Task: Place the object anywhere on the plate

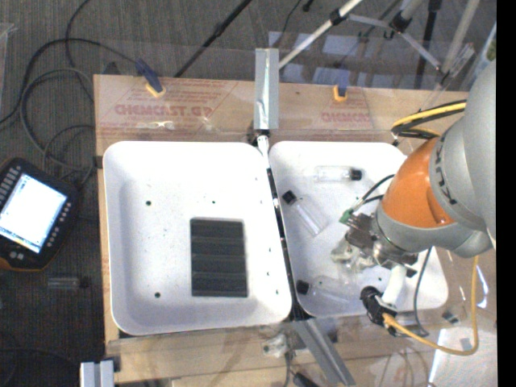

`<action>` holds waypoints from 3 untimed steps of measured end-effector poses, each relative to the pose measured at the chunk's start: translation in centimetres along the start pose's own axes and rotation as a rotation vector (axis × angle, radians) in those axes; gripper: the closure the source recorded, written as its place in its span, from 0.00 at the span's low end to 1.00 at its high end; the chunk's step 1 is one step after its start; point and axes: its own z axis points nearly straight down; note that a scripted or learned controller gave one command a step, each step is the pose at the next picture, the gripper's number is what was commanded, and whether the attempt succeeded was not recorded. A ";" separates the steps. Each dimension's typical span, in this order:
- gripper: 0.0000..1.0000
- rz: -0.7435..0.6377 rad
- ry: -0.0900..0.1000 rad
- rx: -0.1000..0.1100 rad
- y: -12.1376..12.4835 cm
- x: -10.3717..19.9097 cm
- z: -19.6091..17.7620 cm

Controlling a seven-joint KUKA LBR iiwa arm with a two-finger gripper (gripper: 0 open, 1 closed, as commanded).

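Claw (352, 251) hung low in right bin (379, 156), well to the right of the plate (218, 256). How far open it was: cannot tell, wrist and cables masked the tip. No item seen held.

Just on the plate side of the claw, touching or nearly so, sat a clear object (339, 258), glassy, lumpy, outline hard to read against the white. Judged to be the task's thing, since it was the nearest. Its long axis could not be told.

Other clear plastic pieces lay closer to the plate:
- clear strip (309, 218), slim, long axis diagonal
- clear tube (334, 172), dark cap at the end away from the plate, long axis pointing across toward the plate's side
- flat clear piece (326, 285), faint

Plate: dark, rectangular, ribbed in bands, matte, lying flat in left bin (113, 216), long axis running near-to-far. Both bins were shallow, white, smooth and speckled.

Key relation: the plate lay straight left of the claw, across the bins' shared rim, so any carry would need lift over that rim.
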 end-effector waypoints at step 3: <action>1.00 -0.107 -0.005 0.004 -9.7 23.4 -16.6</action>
